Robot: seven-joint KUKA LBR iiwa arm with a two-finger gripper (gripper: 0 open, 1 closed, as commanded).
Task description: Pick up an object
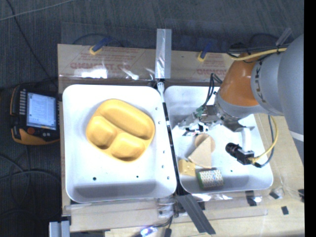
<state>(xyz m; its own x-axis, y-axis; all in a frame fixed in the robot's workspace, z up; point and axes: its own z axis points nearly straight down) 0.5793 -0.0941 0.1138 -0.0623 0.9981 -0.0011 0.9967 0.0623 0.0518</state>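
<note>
Nothing is seen lifted: the gripper (198,124) is lowered just above the tan wedge (202,149); its finger state cannot be told.

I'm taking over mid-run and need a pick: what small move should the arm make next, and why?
Probably a short move toward the tan wedge in the right bin, then a descent. The hand sits just above it in the view, holding nothing visible between its fingers.
</note>
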